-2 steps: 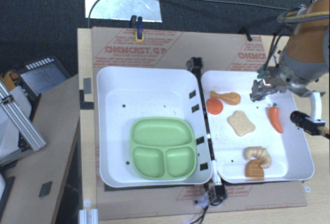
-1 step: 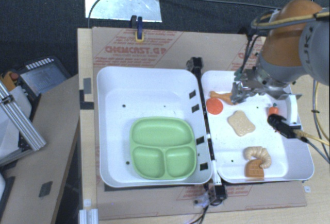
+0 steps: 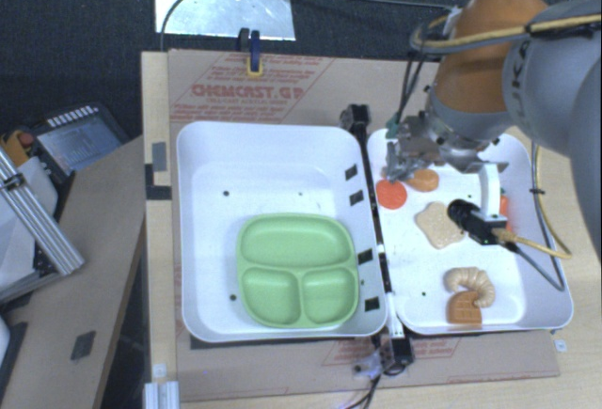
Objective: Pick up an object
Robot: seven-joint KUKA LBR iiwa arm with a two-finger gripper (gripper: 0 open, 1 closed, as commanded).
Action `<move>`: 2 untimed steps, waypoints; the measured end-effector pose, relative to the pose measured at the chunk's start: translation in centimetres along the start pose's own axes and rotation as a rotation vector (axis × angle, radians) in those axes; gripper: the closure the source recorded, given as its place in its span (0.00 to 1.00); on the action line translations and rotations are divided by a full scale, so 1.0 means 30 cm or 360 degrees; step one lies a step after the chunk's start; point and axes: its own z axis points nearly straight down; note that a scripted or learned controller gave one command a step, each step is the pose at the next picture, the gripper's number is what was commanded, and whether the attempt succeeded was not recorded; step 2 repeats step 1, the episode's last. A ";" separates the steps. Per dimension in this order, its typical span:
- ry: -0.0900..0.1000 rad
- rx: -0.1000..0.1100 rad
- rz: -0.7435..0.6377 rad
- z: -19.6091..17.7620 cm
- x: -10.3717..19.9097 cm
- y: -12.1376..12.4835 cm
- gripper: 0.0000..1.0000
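The gripper hangs low over the upper left corner of the right bin, in the right half of the frame, with the grey arm and its orange band coming in from the upper right. From this angle it cannot be told whether the gripper is open or closed, and nothing can be seen held in it.

Just below it lie two pieces. A red disc lies flat close to the bin's left wall; being round, it has no long axis. An orange oval piece sits just to the upper right of the disc, its long axis running roughly left to right across the frame. The gripper's tip is right at the top edges of both; contact cannot be judged.

Lower in the same bin a tan slice lies flat, its longer side slanting from upper left to lower right. Near the bin's lower edge a pale croissant arches upward over a small brown block, touching it.

The left bin holds a green divided plate in its lower right part.
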 end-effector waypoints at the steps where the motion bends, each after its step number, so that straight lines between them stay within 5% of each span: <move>1: 0.0000 -0.0002 0.0000 -0.024 0.185 0.027 1.00; 2: 0.0000 -0.0002 0.0000 -0.024 0.185 0.027 1.00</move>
